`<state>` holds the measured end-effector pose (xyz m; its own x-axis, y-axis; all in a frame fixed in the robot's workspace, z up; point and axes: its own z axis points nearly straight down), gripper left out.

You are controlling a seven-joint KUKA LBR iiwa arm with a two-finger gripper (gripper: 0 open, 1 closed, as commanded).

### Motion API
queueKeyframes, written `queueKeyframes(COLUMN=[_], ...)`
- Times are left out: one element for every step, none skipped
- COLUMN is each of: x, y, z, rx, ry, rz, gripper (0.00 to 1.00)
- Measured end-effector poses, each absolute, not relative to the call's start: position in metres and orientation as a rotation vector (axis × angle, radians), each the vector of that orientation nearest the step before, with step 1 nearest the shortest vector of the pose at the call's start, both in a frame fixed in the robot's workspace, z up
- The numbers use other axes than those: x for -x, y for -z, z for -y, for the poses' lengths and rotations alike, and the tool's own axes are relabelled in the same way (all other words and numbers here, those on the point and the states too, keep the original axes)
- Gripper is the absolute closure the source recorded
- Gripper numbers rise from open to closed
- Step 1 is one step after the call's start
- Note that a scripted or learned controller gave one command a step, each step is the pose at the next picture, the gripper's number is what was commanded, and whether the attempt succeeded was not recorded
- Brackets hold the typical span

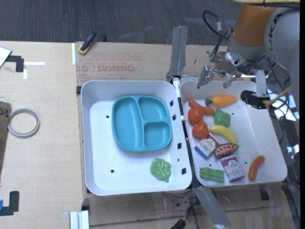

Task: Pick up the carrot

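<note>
The carrot is orange with a green top, lying flat at the back of the right bin. My gripper hangs above that bin's back edge, just up and left of the carrot. Its two fingers stand apart with nothing between them.
The right bin also holds a red chili, a tomato, a red pepper, a banana, green pieces, a watermelon slice, small boxes and a sausage. The left bin holds a blue divided plate and lettuce.
</note>
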<state>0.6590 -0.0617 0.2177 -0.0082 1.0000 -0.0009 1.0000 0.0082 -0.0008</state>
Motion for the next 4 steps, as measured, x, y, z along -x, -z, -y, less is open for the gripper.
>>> queueKeyframes(x=[-0.659,-0.659,-0.662,-0.662], y=[-0.144,-0.109,-0.122,-0.122], z=[0.117,0.122,0.126,0.126], rx=[-1.853,-1.819,-1.814,-1.814], ry=[0.001,-0.015,-0.018,-0.018], rz=[-2.536,-2.529,-2.512,-2.512], gripper=[0.0,0.0,1.0,0.0])
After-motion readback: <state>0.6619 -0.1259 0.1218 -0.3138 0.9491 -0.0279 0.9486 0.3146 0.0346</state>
